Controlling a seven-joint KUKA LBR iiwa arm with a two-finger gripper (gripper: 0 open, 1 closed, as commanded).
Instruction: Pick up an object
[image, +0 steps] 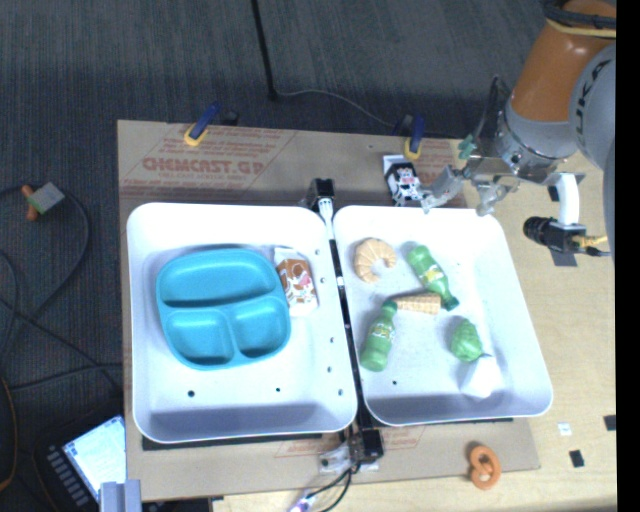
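The fingers of the gripper (455, 195) are spread open with nothing between them, one tip near the checkered tag (404, 182) and the other over the far rim of the right bin (520, 330), at about one o'clock from that bin's middle. The grey arm (560, 80) with its orange band rises away toward two o'clock. Inside the right bin, well below the fingers, lie a croissant (374, 258) at ten o'clock, a green bottle (431, 273) just beside it toward the middle, a waffle cone (417, 302) touching that bottle's lower end, a second green bottle (378, 340) at seven o'clock, and a green pepper (466, 341) at four o'clock. The left bin (200, 410) holds a blue divided tray (220, 305) with a small snack packet (296, 282) at its three o'clock edge. On the bench (580, 360), near the front edge, sits a small orange pretzel (485, 465).
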